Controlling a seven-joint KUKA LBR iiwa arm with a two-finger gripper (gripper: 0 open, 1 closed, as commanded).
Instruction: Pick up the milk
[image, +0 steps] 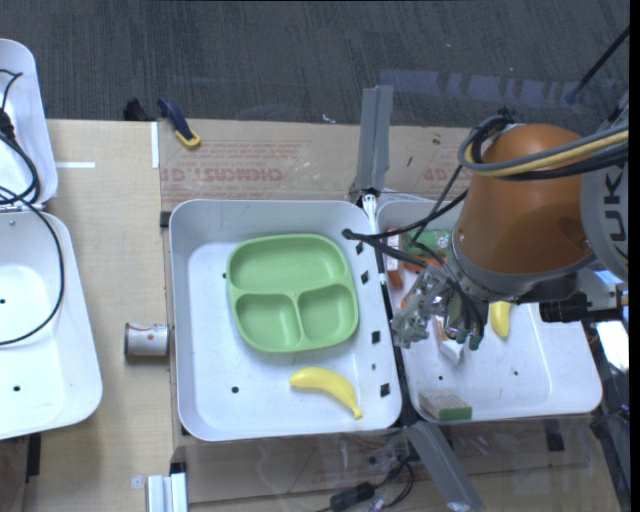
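Nearest the camera, at the front edge of the bin (560, 405) I am working in, lies a small block (445, 405), green on top and brown below. It is not my target. In the other bin (200, 400), also towards the front, lies a banana (327, 388).

A little further in hangs my gripper (440, 325), low over the bin's view-left side, close to the wall the two bins share. Cables and my own wrist clutter it, so I cannot tell whether it is wide or narrow, and I see nothing that I could call held.

Just below it and slightly to the view's right, a small white piece (452, 349) pokes out. I judge that to be the milk, though most of it is hidden and I cannot make out its long axis. If so, it sits almost straight under me, so the coming move is a short drop, not a reach. A yellow piece (499, 318) lies just beside it, on the view's right, and could get in the way.

Beyond the wall rests the green plate (293, 292), well apart from my work.

I can read no label on the milk. My arm (530, 200) shows the letters "UK" at the view's right edge. Farthest off, the cardboard (250, 160) carries red print, upside down and too faint to read with confidence.
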